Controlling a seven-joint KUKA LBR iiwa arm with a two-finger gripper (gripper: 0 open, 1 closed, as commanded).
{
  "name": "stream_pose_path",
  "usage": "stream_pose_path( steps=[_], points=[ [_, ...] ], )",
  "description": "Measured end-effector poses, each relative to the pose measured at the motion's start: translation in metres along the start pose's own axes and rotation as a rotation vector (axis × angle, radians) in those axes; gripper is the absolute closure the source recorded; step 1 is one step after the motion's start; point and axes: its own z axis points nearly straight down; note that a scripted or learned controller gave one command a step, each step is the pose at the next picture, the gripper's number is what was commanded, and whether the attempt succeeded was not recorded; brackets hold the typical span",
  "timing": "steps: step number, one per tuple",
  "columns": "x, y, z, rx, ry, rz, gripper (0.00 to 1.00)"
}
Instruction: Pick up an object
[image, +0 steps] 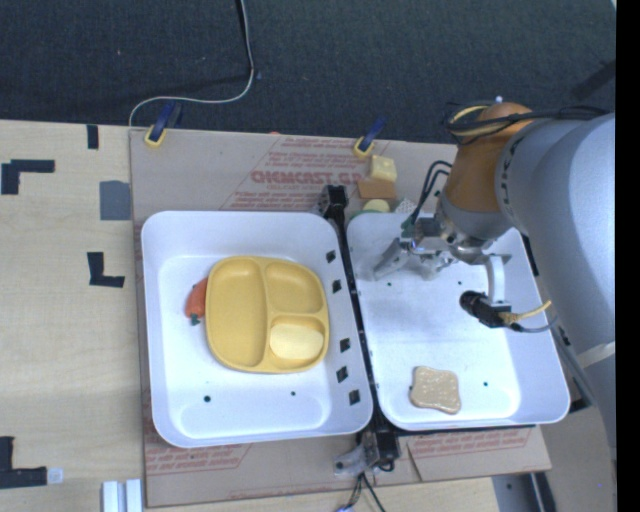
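The bread slice (435, 389) is lying flat near the front edge of the right bin (535, 395), well apart from the end effector (400, 255), which is hovering, fingers spread and empty, by the bin's far edge.

arm (560, 200) in from right, orange band above wrist, wrist bent down-left, gripper (392, 262) low, pointing left, nothing visibly held.

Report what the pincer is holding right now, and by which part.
Nothing is visibly held. The pincer hangs over the right bin, at its far left corner, with nothing visible between its fingers; the toast slice lies apart near the front.
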Motion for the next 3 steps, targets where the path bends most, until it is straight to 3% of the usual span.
stream_pose_path(
  steps=[1, 2, 3],
  points=[
    [0.020, 0.006, 0.005, -0.009, -0.001, -0.004, 0.00],
    [0.020, 0.027, 0.004, -0.008, -0.001, -0.005, 0.00],
    [0.022, 0.027, 0.000, -0.010, 0.000, -0.003, 0.00]
  ],
)
